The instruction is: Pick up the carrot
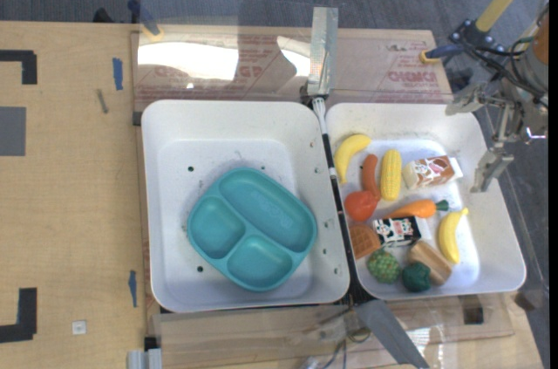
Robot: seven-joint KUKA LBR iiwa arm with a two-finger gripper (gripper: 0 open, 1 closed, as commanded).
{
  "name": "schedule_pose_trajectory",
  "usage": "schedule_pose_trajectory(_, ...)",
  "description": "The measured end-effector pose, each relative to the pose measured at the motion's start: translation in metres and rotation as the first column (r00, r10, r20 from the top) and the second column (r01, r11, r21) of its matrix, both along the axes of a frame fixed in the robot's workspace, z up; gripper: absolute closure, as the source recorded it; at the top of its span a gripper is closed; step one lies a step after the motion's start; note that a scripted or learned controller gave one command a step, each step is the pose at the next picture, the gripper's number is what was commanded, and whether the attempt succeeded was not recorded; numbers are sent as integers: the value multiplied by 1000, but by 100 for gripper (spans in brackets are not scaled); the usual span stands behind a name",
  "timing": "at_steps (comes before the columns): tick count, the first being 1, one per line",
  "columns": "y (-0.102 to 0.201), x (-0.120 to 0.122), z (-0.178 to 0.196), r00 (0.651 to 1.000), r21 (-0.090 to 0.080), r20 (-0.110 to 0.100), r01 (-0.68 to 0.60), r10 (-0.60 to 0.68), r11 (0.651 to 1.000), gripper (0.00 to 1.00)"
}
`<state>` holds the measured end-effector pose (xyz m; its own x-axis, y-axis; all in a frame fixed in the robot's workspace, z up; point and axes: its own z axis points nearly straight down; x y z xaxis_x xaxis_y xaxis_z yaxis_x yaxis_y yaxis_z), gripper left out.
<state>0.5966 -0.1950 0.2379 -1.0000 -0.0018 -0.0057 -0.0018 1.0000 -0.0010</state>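
Note:
The carrot is small and orange with a green stem end. It lies on its side in the middle of the right bin, among other toy foods. My gripper hangs over the bin's far right rim, up and to the right of the carrot and well apart from it. Its fingers look spread, and there is nothing between them.
Crowded around the carrot are a red tomato, a corn cob, a snack packet, a black-and-white carton and a small banana. A larger banana lies farther back. The left bin holds a teal divided plate.

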Motion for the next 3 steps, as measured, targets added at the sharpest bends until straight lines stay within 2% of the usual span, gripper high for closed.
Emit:
schedule_pose_trajectory(1,55,-13,-96,995,5,-11,102,-102,995,0)
schedule_pose_trajectory(2,79,-107,-147,990,1,2,139,-139,990,0)
schedule_pose_trajectory(3,80,-105,-137,991,1,7,137,-137,991,100)
